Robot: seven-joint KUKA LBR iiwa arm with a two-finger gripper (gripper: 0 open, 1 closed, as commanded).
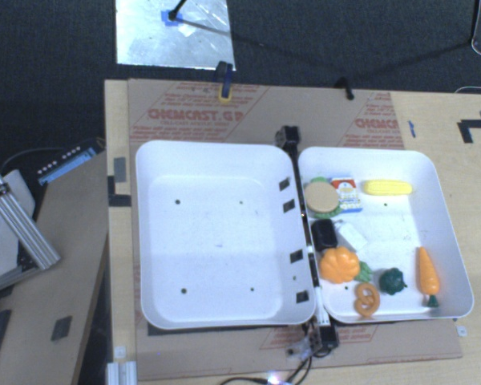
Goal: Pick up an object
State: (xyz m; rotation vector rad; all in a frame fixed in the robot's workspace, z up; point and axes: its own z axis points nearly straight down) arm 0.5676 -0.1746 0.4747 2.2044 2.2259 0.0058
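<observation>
Not yet begun, judging by the layout: every candidate lying loose in the right bin (447, 215), none lifted or raised off its floor. Along the far side, a yellow corn cob (387, 187), a small red-and-white box (346, 191) and, touching that box, a round tan disc (322, 199). Near the divider, a black block (324, 233) with an orange pepper (339, 265) just below it and a pretzel (366, 299) close to the near rim. Further right, a dark green piece (393, 280) and a carrot (427, 271), set a little apart from each other. Left bin (216, 231) bare white floor. Cannot tell whether the gripper is spread or pressed together; certainly nothing seen pinched. Still ahead, by this reading: choosing one item, coming down over it, closing on it and lifting. Likely easiest among them the corn cob and the carrot, each with room around it.
</observation>
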